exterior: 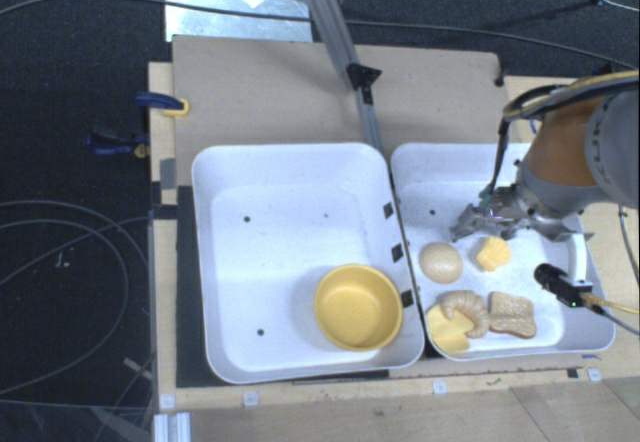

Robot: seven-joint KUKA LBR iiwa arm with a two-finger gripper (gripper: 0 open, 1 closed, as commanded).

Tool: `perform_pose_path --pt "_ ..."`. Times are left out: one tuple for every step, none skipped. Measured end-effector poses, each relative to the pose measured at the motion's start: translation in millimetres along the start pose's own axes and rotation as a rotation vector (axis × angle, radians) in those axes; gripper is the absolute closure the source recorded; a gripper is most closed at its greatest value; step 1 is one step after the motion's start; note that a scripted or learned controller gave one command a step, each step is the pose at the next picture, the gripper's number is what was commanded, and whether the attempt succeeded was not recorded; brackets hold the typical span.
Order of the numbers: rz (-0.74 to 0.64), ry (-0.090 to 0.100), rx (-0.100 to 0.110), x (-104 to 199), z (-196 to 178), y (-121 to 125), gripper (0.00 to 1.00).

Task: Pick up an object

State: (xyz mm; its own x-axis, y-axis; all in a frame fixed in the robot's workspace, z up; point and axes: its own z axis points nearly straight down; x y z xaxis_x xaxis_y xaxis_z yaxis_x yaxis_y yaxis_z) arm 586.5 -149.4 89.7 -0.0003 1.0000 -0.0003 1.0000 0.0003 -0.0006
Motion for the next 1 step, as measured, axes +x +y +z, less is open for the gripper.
perform_pose_path --pt "0.001 -0.001 -0.005 -0.3 -12.3 1.2 1.0"
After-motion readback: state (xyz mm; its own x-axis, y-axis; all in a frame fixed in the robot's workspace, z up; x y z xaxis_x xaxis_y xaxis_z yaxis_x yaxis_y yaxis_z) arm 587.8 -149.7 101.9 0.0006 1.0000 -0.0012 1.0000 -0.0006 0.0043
